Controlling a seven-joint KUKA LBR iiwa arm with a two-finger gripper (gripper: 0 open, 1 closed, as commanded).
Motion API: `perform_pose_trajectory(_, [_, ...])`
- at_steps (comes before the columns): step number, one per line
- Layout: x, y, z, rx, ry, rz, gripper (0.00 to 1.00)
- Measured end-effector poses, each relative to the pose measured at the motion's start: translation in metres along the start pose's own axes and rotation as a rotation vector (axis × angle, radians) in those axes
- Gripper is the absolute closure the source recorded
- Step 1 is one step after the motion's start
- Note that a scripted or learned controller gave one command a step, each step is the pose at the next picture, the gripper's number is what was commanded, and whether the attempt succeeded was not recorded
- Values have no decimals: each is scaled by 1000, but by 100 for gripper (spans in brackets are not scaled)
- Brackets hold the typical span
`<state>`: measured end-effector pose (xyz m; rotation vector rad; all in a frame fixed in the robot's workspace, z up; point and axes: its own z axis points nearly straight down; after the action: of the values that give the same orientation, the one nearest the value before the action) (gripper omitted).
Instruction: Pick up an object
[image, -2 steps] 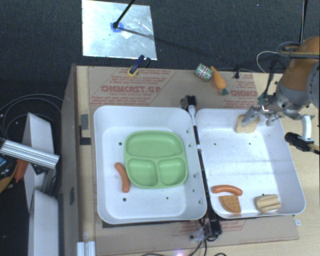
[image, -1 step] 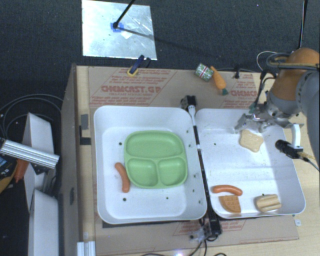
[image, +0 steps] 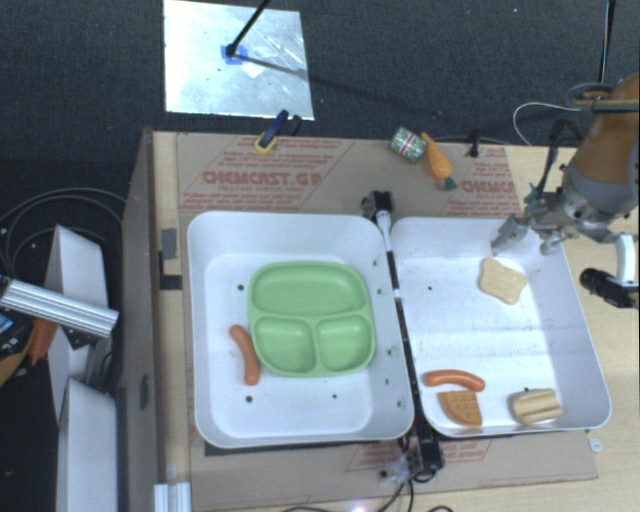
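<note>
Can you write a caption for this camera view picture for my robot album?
Robot gripper hovers over right bin near pale bread piece; green tray waits left.

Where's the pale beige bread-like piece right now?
The pale beige bread-like piece lies in the right white bin, near its far right corner, just below the gripper and well above the orange sausage.

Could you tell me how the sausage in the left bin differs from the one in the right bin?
The left sausage lies roughly upright in the view, beside the green tray; the right sausage lies crosswise, just above a waffle. The left sausage looks duller orange-brown, the right brighter orange-red. Both are slightly curved, similar in size, and rest flat on a bin floor.
</note>
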<state>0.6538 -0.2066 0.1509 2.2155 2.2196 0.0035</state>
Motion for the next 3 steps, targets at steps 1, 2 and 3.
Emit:
perform_pose_trajectory(1, [0,-20,30,4,2,0,0])
perform_pose_trajectory(2, [0,-49,23,4,2,1,0])
perform_pose_trajectory(3, [0,-47,12,0,1,0,100])
